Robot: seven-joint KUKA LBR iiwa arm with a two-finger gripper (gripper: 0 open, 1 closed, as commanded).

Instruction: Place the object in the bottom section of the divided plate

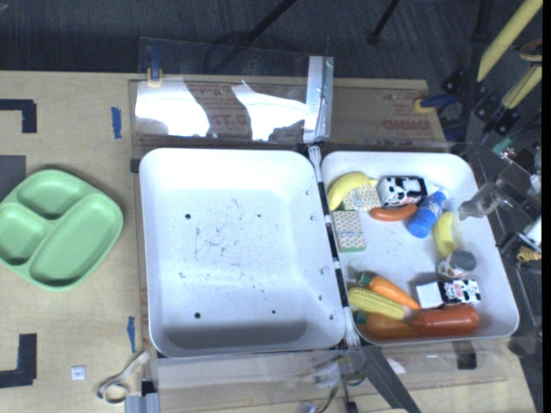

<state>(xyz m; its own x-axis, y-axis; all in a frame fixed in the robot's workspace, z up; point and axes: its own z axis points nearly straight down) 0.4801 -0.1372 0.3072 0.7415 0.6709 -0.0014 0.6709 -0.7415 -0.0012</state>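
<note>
The green divided plate (58, 228) lies on the bench at the far left, outside the bins. Its large section faces lower right and two small sections sit at the upper left; all hold nothing. The right bin (469, 172) holds the toy food: a banana (347, 185), a cow-print box (402, 190), an orange sausage (392, 213), a blue bottle (424, 216), a carrot (387, 289), corn (374, 302) and a red sausage (443, 319). My gripper (479, 203) hangs at the right bin's right rim, above the items, with nothing seen in it.
The left bin (155, 166) stands between the plate and the right bin. A clear plastic sheet (232, 101) and a metal bracket (319, 97) stand behind the bins. Black tape marks (24, 114) and scissors (120, 384) lie on the bench.
</note>
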